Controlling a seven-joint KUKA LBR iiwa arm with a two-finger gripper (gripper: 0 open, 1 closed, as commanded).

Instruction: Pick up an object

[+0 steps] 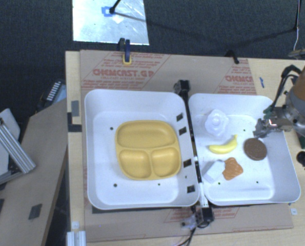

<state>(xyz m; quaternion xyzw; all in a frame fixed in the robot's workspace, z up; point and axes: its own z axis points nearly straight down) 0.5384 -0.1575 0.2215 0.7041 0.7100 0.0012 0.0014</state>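
Jaws: you cannot tell their state; gripper (265, 124) hangs just above the brown disc (255, 149).
Targets: disc, banana (223, 146), orange piece (232, 168) lie in right bin (280, 188).
Left bin (98, 147): holds yellow tray (145, 149).

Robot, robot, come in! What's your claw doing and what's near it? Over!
Gripper low over right bin, nothing seen held. Brown disc just below it, banana further left. Path clear.
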